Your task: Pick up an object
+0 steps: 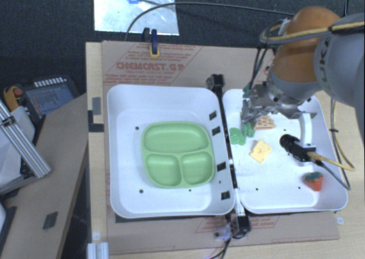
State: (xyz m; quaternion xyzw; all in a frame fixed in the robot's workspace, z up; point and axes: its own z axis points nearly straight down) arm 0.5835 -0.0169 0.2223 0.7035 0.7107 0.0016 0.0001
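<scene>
On the tabletop's left, a white bin [122, 138] holds a green divided plate [174, 155]. In the right bin [274, 189], small green pieces [238, 135] lie near the left wall, with the gripper [250, 120] just above them; whether it is apart or together cannot be told. A tan cracker [263, 122] lies just beside it, a yellow wedge [260, 152] nearer the camera, and a red-orange toy [313, 181] far right.

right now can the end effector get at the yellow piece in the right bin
Probably yes: the yellow piece lies alone on bare floor of the right bin, and the end effector hangs close by, nothing between.
</scene>
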